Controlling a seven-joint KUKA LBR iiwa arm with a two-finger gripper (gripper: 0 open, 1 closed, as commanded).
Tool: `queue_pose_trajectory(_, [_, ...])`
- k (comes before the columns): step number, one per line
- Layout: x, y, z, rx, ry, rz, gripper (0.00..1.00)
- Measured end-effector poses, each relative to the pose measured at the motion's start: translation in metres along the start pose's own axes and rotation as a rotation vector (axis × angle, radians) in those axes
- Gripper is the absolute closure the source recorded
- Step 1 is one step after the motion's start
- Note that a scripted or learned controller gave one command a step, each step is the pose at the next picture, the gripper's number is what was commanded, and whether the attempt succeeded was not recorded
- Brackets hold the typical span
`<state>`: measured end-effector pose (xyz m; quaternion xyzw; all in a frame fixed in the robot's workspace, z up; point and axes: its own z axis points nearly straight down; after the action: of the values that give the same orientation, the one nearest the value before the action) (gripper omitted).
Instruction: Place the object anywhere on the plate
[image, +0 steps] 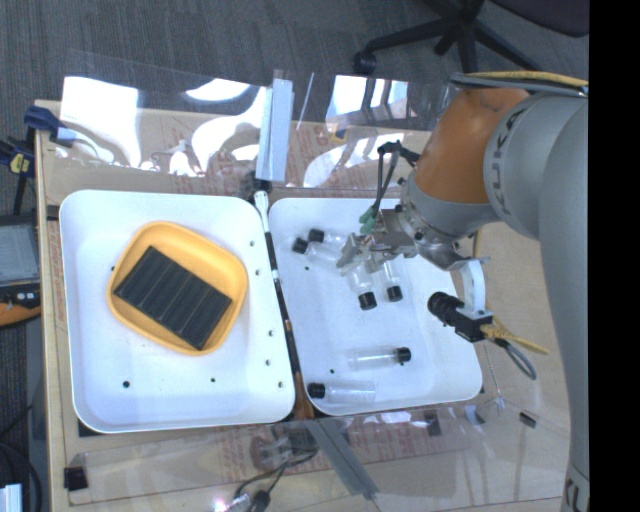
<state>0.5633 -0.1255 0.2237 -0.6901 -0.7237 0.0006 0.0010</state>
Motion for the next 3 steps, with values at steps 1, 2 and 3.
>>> queue_pose_trajectory(1, [0.049, 0.053, 0.033, 0.001, 0.000, -0.150, 1.00])
queue_pose_trajectory(2, [0.128, 0.076, 0.031, -0.003, -0.001, -0.307, 1.00])
queue_pose_trajectory(3, [0.207, 0.091, 0.031, -0.003, -0.001, -0.462, 1.00])
